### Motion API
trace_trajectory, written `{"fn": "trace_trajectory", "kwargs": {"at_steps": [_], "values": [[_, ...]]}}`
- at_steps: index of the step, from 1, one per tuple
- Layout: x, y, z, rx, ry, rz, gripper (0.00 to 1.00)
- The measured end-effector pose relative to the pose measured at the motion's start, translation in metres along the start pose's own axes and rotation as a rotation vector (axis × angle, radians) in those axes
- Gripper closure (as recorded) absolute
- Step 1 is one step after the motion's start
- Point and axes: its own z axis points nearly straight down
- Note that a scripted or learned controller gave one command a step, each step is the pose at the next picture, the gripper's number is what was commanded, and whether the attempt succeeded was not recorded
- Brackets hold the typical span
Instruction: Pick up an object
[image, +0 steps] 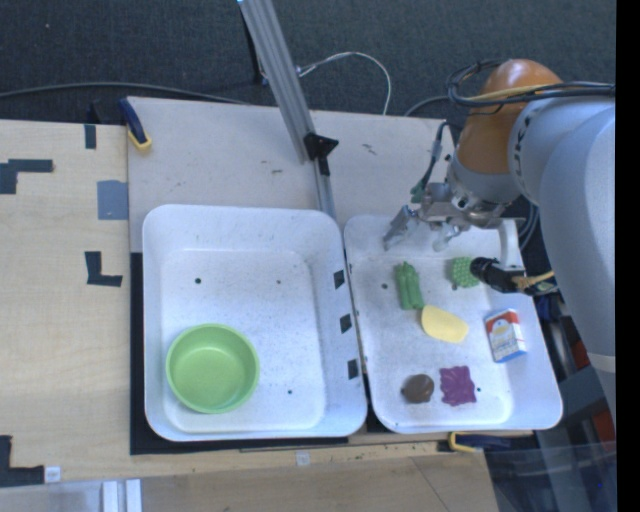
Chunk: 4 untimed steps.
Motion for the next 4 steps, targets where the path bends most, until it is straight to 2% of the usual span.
{"fn": "trace_trajectory", "kwargs": {"at_steps": [1, 2, 3, 4], "values": [[0.001, 0.0, 0.053, -0.005, -0.001, -0.001, 0.0], [0.001, 0.0, 0.04, -0.005, -0.001, -0.002, 1.0], [0.004, -0.001, -0.002, -0.009, 0.001, -0.001, 1.0], [0.009, -0.003, -0.065, -0.012, 0.0, -0.001, 1.0]]}}
